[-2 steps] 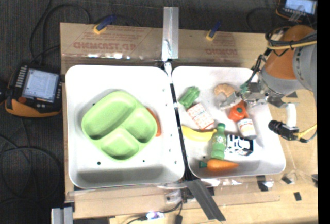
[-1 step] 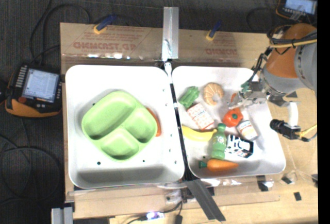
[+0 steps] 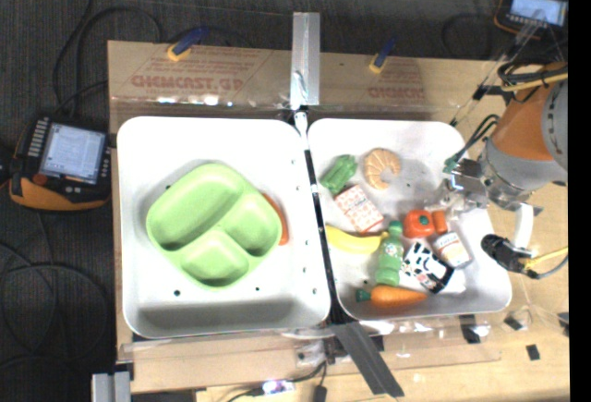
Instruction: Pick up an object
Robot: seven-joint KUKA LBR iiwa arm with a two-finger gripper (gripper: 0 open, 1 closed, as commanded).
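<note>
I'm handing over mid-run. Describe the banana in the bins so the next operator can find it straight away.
Look at the right-hand white bin, the one crowded with toy food beside the arm. The banana lies along that bin's left wall, about halfway down, just below a small red-and-white box. It is the only plain yellow, curved piece there; the carrot nearer the front edge is orange and straight.

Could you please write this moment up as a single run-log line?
arm: over right bin's right edge | gripper: near orange toy, nothing seen held | left bin: green divided plate | pick: not yet done
</note>
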